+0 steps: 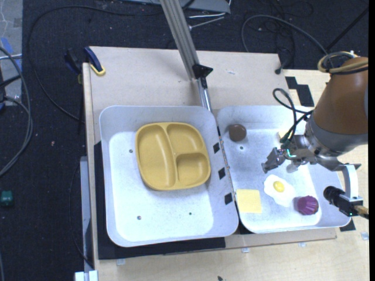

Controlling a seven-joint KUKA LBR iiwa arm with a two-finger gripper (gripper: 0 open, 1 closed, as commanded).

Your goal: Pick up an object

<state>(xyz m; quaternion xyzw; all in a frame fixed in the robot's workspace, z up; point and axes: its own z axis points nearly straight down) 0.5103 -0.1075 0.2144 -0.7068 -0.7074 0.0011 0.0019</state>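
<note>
Gripper [273,161] of mine hangs with fingers spread, grasping nothing, just at eleven o'clock of the fried egg [279,189] in the right bin [258,116].

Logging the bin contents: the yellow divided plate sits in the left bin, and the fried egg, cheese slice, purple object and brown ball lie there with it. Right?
Not quite. The camera view shows the yellow divided plate in the left bin, but the fried egg, cheese slice, purple object and brown ball lie in the right bin.
</note>
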